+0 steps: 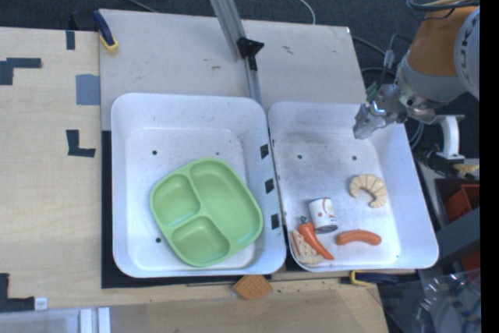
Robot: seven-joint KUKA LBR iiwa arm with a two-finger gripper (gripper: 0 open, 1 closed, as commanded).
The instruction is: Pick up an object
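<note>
Whether the jaws (366,125) are open or shut I cannot tell; they hang at the right bin's (405,168) far corner, the croissant (369,189) lying just nearer the camera, long axis slanting.

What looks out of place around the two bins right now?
One item: a small tan waffle-like piece lies outside the bins on the bench, just below the seam between them. The croissant, can, sausage and carrot sit inside the right bin.
</note>
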